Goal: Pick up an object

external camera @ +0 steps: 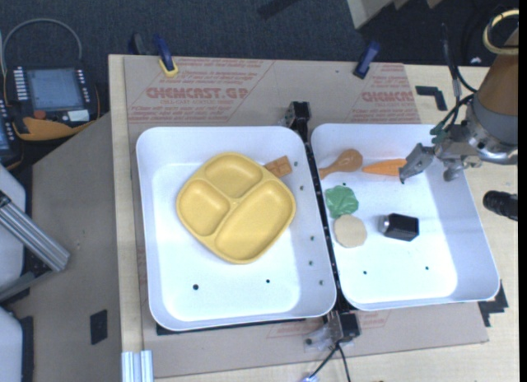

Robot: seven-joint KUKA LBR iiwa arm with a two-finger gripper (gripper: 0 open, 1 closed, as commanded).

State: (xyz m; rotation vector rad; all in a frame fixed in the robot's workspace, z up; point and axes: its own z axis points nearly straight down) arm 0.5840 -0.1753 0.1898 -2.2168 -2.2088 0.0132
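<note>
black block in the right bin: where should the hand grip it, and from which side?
Grip the black block across its short sides, coming straight down from above. It lies flat on the floor of the right bin, boxy and compact, with bare floor around it. The cream disc sits apart to its left, so there looks to be finger room. The hand is above it in the view.

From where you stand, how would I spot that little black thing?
Look in the right-hand white bin, the one the grey arm reaches over. Near its middle lies a small black boxy block, just right of a pale cream round disc. It is the only dark, square-edged item among the green, orange and wooden pieces.
</note>
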